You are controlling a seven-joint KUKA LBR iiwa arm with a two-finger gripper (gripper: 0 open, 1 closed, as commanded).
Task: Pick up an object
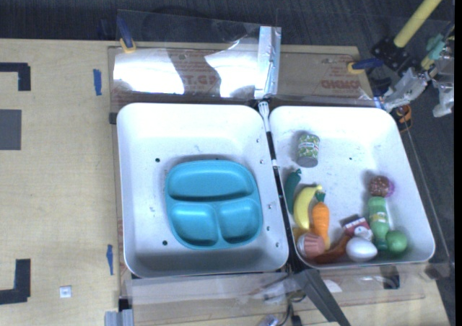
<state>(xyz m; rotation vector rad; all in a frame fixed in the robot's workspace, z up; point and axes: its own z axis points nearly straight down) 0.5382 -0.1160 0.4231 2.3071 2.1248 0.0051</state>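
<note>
The right white bin (pixel 346 130) holds toy food, crowded along its near edge. A small can with a green label (pixel 308 149) stands alone near the bin's far left. A yellow banana (pixel 304 204) lies beside an orange carrot (pixel 320 221), with a dark green piece (pixel 291 184) at the left wall. A pink round piece (pixel 312 246) sits at the near left corner. To the right lie a white egg (pixel 362 249), a green ball (pixel 396 242), a green bottle (pixel 378 214), a small red and white item (pixel 355 226) and a maroon round piece (pixel 380 186).
The left white bin (pixel 144 137) holds a blue divided tray (pixel 213 202). A shiny clear sheet (pixel 195 65) stands behind the left bin. A yellow pole (pixel 426 3) and clamps with cables (pixel 408 86) sit beyond the right bin's far right corner.
</note>
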